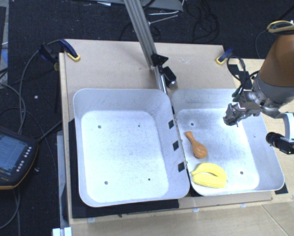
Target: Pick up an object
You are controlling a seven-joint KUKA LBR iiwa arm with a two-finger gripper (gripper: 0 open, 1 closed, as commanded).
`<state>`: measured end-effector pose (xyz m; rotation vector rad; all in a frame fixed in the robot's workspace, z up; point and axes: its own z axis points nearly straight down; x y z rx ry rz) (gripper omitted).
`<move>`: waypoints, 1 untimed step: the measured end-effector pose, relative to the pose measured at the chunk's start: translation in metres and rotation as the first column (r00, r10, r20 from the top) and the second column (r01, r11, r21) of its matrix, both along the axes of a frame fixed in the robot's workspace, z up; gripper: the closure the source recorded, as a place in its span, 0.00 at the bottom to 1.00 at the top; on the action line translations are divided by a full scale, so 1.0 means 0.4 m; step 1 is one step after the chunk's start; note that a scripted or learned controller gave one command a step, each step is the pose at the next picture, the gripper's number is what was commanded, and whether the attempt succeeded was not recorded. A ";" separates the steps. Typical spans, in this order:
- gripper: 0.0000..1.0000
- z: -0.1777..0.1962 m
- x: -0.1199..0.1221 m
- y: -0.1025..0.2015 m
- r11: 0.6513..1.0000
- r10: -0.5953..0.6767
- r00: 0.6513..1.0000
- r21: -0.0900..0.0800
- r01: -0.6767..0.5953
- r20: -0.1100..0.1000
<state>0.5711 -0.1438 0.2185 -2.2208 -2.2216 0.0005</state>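
A yellow banana-shaped object (pixel 209 175) lies at the front of the right bin (pixel 245 146). Just behind it rests a small orange-brown object with a thin tan handle (pixel 196 145), like a toy drumstick, close to the bin's left wall. My gripper (pixel 232 117) hangs over the back right part of the same bin, well apart from both objects. Nothing shows between its fingers, and their spread is too small and dark to read.
The left bin (pixel 122 146) sits beside the right one, sharing a raised middle edge with black clips. A slanted metal pole (pixel 144 31) rises behind the bins. Clamps mark the bench's back corners. A pendant lies on the floor at left.
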 end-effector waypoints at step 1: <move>1.00 0.021 -0.012 0.145 1.000 0.005 1.000 0.001 -0.005 0.001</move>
